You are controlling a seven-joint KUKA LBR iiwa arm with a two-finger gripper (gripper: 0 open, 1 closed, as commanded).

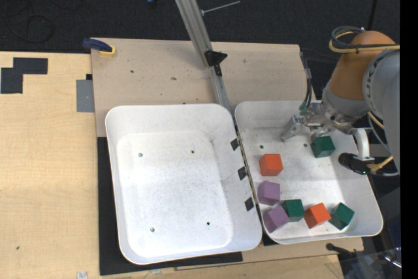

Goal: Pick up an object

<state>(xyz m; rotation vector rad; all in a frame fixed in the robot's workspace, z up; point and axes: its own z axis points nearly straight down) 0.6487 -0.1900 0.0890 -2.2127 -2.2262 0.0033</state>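
- Nearest the camera, along the front of the right bin (366,222), sit a purple cube (275,217), a green cube (294,208), an orange cube (317,214) and another green cube (341,215), close together in a loose row.
- Just behind them lies a second purple cube (268,192), touching or nearly touching the front purple one.
- Farther back, a second orange cube (271,164) stands alone near the bin's left wall.
- My end effector (312,129) hangs over the back half of this bin, with a third green cube (322,146) just below and right of it; I cannot tell how wide my fingers are or whether they grip it.
- The left bin (130,124) lies beside the right one on the bench (150,72).
- Behind both bins, a metal rail (192,19) slants up from the bench.
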